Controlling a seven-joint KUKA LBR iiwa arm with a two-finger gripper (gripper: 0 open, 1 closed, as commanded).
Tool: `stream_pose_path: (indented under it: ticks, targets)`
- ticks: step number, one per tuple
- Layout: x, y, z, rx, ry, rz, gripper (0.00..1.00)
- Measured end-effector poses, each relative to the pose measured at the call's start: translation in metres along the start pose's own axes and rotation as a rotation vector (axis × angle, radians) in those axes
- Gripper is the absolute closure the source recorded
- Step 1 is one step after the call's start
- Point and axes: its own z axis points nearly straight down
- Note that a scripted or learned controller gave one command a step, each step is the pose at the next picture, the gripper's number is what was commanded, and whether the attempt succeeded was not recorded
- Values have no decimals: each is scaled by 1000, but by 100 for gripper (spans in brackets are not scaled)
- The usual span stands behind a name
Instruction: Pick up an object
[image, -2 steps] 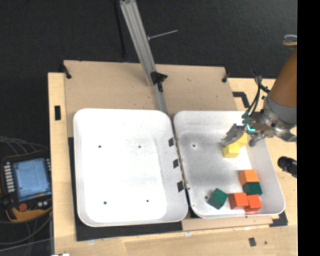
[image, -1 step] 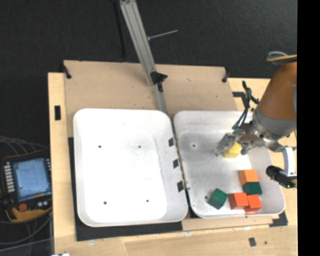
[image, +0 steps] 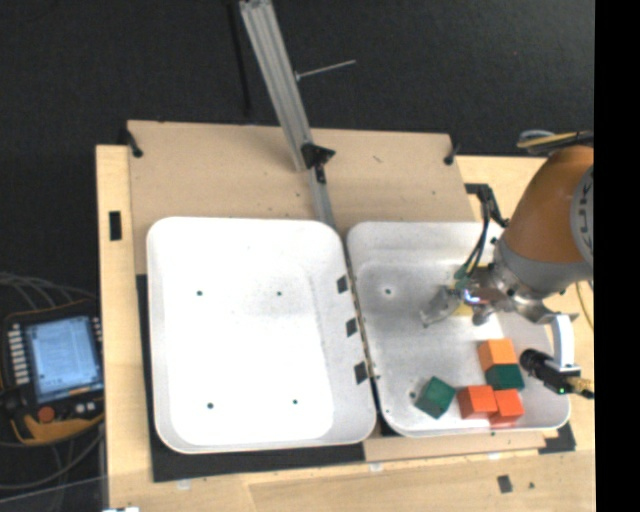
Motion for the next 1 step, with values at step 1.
stream_pose_path:
  ticks: [1]
  targets:
    - [-1, -1, 53, 0, 0, 1, 0]
